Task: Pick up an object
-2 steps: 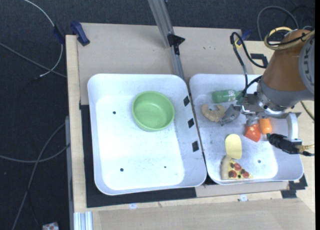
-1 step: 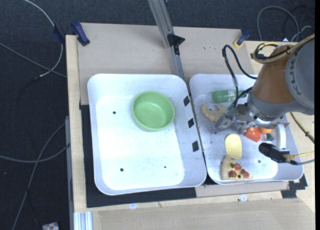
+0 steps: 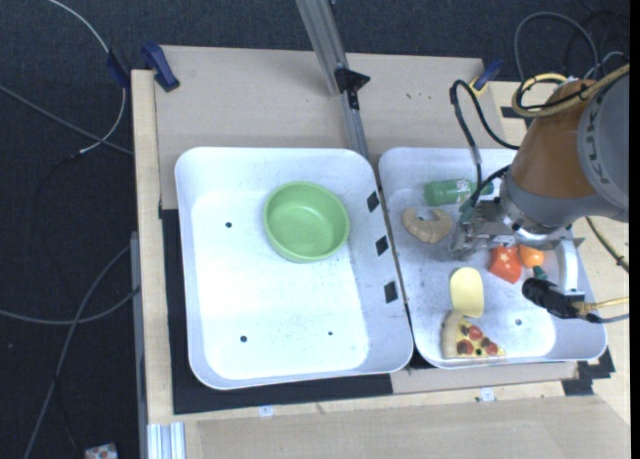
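My gripper point(image 3: 472, 238) reaches down into the right bin point(image 3: 560, 347), close to the right of a tan bread-like piece point(image 3: 427, 224). A green bottle point(image 3: 446, 191) lies just behind it. An orange-red object point(image 3: 506, 264) sits right of the gripper, under the wrist. A pale yellow block point(image 3: 466, 289) lies in front, and a pizza slice point(image 3: 468, 337) is near the bin's front edge. The arm's body hides the fingers from above.
The left bin point(image 3: 230, 347) holds a green bowl point(image 3: 306, 220). A metal pole point(image 3: 322, 22) slants in from the top, ending at the gap between bins. Cables point(image 3: 470, 127) loop over the right bin's back edge.
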`<action>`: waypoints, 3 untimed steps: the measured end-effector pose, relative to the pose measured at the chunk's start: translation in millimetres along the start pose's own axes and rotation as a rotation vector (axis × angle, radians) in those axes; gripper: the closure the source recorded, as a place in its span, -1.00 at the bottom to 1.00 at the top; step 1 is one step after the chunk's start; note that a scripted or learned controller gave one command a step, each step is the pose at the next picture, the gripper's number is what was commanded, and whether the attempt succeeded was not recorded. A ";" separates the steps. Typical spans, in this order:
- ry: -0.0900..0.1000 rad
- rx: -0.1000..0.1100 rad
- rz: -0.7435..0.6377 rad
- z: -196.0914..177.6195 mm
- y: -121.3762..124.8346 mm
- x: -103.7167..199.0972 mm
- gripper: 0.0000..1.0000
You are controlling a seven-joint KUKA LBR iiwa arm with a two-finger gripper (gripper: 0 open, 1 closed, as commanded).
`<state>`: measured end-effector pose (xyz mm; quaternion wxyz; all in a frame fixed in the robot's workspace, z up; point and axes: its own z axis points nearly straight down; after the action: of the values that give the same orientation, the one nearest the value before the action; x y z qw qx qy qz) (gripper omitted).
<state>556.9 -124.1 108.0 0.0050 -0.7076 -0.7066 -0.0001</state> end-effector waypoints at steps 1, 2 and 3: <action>-0.007 -0.011 -0.002 -44.1 -2.0 -0.4 1.00; -0.006 -0.012 -0.003 -89.8 0.1 4.2 1.00; -0.006 -0.015 -0.003 -155.7 -2.4 9.3 1.00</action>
<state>555.6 -115.9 263.7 -0.0024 -0.7065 -0.7077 -0.0036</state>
